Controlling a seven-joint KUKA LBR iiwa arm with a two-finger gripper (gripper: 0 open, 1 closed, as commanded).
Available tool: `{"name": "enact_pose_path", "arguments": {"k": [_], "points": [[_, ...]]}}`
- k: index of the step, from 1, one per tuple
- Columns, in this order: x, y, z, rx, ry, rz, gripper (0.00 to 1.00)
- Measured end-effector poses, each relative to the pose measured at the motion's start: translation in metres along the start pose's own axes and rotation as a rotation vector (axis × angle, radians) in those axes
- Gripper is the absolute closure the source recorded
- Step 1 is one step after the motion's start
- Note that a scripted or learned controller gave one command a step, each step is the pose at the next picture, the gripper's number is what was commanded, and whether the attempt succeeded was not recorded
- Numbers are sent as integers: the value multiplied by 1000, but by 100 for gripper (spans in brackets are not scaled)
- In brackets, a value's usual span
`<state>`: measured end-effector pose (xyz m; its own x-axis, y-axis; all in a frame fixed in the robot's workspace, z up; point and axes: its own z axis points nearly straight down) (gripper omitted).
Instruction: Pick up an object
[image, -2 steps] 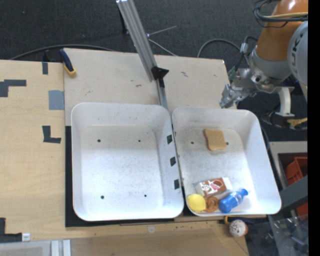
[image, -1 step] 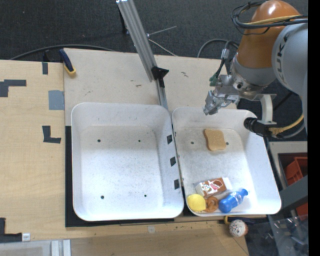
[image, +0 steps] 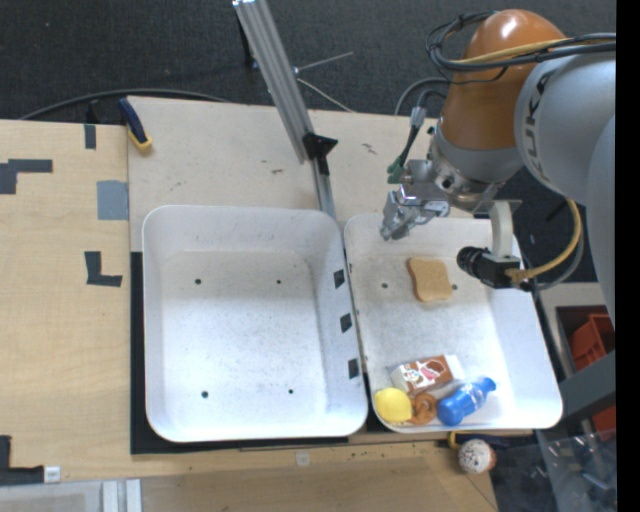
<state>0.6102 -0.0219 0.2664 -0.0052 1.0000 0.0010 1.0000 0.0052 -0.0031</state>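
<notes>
Camera view showed the hand (image: 397, 226) hanging over the far left corner of the right bin (image: 510, 330); whether it was spread or pressed together, I could not tell. Nothing sat in its grip. A bread slice (image: 431, 279) lay just beside it, nearer the bin's middle. Along the near edge huddled a carton (image: 424, 374), a lemon (image: 393, 405) and a blue bottle (image: 466, 399). The left bin (image: 245, 320) lay alongside on the surface (image: 60, 300).

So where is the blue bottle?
The blue bottle lies in the right bin, at its near edge, beside the small carton and the yellow ball.
</notes>
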Motion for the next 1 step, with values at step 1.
{"name": "enact_pose_path", "arguments": {"k": [1], "points": [[47,-23,23,3,0,0,100]]}}
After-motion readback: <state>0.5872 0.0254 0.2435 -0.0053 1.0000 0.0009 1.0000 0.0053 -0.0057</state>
